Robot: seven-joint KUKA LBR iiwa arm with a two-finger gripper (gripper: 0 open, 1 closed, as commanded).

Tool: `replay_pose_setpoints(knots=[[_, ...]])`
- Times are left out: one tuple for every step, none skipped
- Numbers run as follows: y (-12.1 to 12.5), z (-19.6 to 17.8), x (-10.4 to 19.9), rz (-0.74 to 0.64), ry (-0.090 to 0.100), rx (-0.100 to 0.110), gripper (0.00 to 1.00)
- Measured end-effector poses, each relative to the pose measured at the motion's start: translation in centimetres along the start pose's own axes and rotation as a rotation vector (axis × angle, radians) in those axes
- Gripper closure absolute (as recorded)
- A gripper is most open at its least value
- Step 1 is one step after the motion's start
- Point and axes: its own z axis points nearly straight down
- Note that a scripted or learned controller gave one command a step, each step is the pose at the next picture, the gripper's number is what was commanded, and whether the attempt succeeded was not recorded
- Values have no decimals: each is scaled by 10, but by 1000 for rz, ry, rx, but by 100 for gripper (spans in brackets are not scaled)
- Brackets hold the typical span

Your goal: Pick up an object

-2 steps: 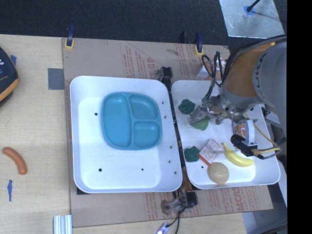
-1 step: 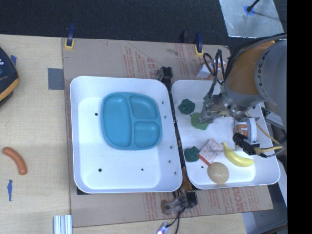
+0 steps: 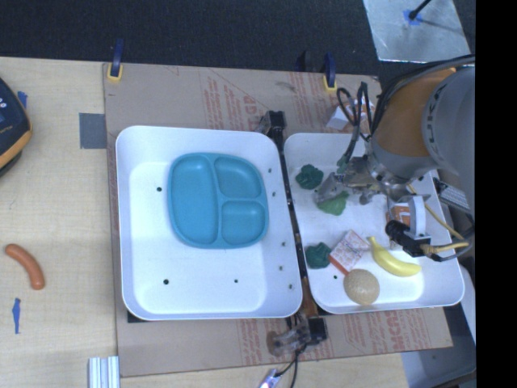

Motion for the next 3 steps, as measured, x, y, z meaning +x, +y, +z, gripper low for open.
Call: replay_pose_setpoints(knots=[[0,-10,-1,0,0,1,100],[0,-10,-1,0,0,1,0],[-6,10,4,2,0,-2,0]])
